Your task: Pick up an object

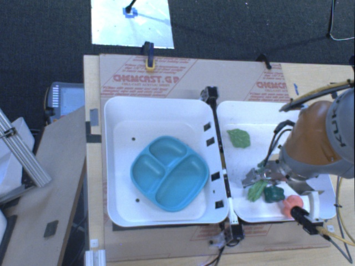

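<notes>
Gripper (254,177) hung low in the right bin (244,111), whether clenched or released I could not tell, just above a green leaf-shaped piece (256,191); beside it lay a dark green object (273,193) and a pink one (292,203).

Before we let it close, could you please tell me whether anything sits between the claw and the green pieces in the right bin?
Nothing visible does: the claw is right at the green piece, with a darker green one beside it.
</notes>
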{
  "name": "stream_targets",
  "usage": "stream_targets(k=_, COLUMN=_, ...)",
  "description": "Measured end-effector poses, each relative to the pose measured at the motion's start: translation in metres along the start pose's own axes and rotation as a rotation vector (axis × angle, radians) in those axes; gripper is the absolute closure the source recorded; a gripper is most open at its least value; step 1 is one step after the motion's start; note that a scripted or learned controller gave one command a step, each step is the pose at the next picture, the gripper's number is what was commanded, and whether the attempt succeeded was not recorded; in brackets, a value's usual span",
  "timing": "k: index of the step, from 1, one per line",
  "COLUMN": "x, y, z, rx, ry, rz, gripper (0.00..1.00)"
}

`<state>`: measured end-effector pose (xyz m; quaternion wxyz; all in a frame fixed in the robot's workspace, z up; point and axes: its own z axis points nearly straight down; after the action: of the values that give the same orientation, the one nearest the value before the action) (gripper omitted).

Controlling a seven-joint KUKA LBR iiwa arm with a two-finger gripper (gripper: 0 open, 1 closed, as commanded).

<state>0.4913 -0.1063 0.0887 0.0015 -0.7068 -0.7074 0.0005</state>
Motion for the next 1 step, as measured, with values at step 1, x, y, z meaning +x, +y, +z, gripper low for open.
stream_targets(k=1, x=0.0000, y=0.0004, z=0.0045, rx=-0.003, ry=-0.001, rz=0.001, gripper=0.00)
